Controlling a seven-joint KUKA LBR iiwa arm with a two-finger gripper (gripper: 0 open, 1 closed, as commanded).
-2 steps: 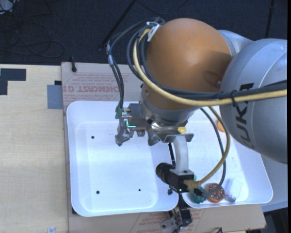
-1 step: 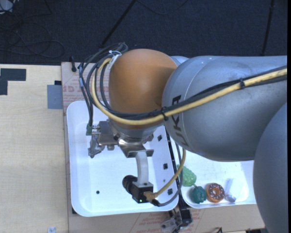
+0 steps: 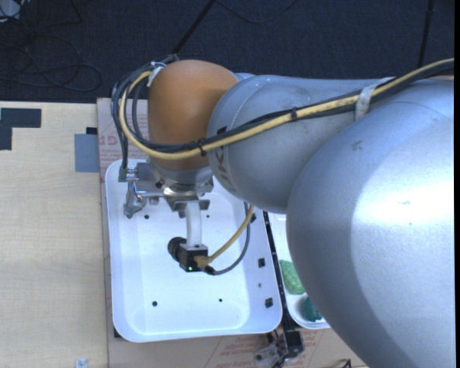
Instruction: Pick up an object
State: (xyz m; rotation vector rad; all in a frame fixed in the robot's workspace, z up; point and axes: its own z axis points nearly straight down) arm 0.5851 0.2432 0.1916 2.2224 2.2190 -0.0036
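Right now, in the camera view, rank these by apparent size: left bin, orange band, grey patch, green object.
1. Left bin
2. Orange band, though it sits nearer the camera
3. Grey patch and green object: alike, unranked; the arm hides part of the green object.

A large grey robot arm with an orange band above its wrist reaches in from the right and covers much of the scene. Its tool hangs over the far end of the left white bin, whose floor shows a few small dark dots. The right white bin is mostly hidden under the arm. A pale green thing and a teal thing lie in its visible near corner. To the left spreads a pale wooden tabletop bearing dark grey patches.
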